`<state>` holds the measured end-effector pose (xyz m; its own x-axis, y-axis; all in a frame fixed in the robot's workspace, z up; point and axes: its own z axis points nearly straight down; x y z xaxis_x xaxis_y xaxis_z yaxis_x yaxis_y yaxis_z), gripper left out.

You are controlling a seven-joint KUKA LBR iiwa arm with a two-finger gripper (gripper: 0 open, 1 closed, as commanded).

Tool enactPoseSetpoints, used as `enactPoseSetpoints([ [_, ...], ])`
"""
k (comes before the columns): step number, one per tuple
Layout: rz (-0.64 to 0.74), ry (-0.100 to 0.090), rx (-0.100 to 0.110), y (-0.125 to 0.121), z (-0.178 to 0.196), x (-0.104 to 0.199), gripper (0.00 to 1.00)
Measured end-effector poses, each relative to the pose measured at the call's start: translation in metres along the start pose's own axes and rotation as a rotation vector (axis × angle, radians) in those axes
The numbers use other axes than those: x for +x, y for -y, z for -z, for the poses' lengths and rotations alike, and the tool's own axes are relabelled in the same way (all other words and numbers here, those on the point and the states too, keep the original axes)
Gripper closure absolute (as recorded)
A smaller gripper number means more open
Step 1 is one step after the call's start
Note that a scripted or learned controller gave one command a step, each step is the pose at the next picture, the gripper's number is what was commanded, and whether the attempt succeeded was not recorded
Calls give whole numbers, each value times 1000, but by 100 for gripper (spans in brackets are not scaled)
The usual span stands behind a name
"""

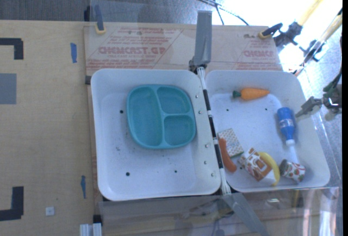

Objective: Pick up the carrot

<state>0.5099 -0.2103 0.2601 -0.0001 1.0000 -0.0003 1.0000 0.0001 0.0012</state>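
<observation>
Two white bins [103, 120]. One teal divided plate [161, 116]. One carrot [252, 93], one blue bottle [286, 124], one banana [270, 166], one sausage [226, 156], three small cartons [231, 142].

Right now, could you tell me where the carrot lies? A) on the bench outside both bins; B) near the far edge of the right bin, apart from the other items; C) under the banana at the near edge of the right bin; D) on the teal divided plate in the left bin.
B: the carrot lies alone near the far edge of the right bin, well clear of the blue bottle and the banana.
</observation>
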Motion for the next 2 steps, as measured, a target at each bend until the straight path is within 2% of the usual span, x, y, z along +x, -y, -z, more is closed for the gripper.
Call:
enactPoseSetpoints([
  [1, 92, 0, 1, -42, -89, 36, 0],
  [2, 22, 1, -2, -33, -160, 2, 0],
])
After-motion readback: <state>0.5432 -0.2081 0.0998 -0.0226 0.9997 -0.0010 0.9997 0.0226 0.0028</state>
